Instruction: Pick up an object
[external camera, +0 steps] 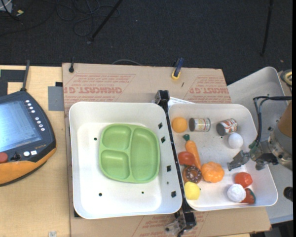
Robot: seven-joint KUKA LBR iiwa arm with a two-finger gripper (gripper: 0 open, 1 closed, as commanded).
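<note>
Two shallow white bins sit side by side on the table (19, 216), over a cardboard sheet (138, 85) printed in red; the print reads upside down and appears to say "OWHCWVSL G.D", not fully legible. The left bin (84, 191) holds a green compartment plate (129, 152), lying flat near its centre. The right bin (266, 191) holds the loose objects: an orange ball (179, 125) at the upper left, a small can with a pale label (200, 125) lying on its side just beside it, and a second can with red-and-white label (227, 127) further right; the writing on both is too small to read. A white ball (235, 140) lies just below the second can. A toy carrot (191, 149) runs down the left side, with a red piece (186, 158) touching it, a brown doughnut (191, 174) below and a yellow lemon (192, 190) at the lower left. An orange fruit (213, 172) sits beside the doughnut. A red tomato (243, 178) and a white-and-red item (238, 193) lie at the lower right. The gripper (249, 159) hangs over the right side of this bin, just above the tomato; its jaws appear spread, pinching nothing. A teach pendant (17, 132) rests on the table at far left, its screen text unreadable. A yellow and blue clamp (177, 69) sits at the cardboard's rear edge
</note>
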